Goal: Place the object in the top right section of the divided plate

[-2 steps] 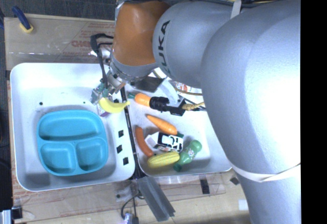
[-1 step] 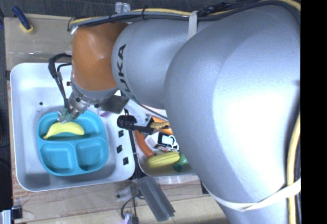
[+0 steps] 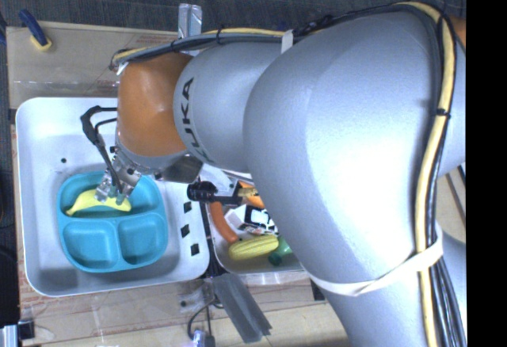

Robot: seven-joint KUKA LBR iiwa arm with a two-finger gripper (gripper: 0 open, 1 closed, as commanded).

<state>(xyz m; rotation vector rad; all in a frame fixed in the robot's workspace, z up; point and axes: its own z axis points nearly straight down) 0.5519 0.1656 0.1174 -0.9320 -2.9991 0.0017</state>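
Note:
A blue divided plate (image 3: pixel 150 246) lies in the left white bin (image 3: pixel 40 139). It has one wide section at its far side and two smaller ones nearer the front. A yellow banana-shaped object (image 3: pixel 83 203) lies in the wide section, towards its left. My gripper (image 3: pixel 112 195) reaches down from the orange wrist band (image 3: pixel 150 112) and sits right over the banana's right end, touching or almost touching it. The two smaller sections hold nothing.
The grey arm (image 3: pixel 341 147) covers most of the right bin. What shows of that bin holds a yellow corn-like piece (image 3: pixel 252 247), an orange carrot-like piece (image 3: pixel 217 223) and a green item (image 3: pixel 278 257). A blue clip (image 3: pixel 35 28) lies on the bench at far left.

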